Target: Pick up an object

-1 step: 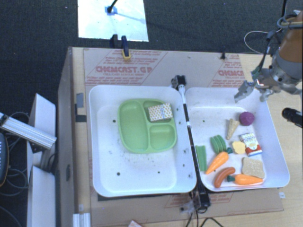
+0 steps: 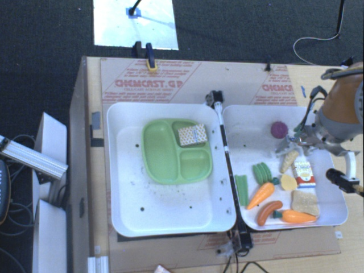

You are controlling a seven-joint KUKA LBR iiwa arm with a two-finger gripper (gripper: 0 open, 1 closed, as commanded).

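Camera view: fingers (image 2: 291,144), state unclear, hover over the corn (image 2: 289,161) in the right bin (image 2: 250,121); crowded toys could spoil the grasp.

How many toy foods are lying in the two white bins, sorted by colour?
Orange: 2, the two plastic carrots
Green: 2, the bean pod and the flat strip
Purple: 1, the round ball
Red-brown: 1, the sausage
Yellow or tan: 4, the corn cob, small yellow piece, bread slice, cracker on the green tray
White: 1, the red-labelled carton
Total: 11
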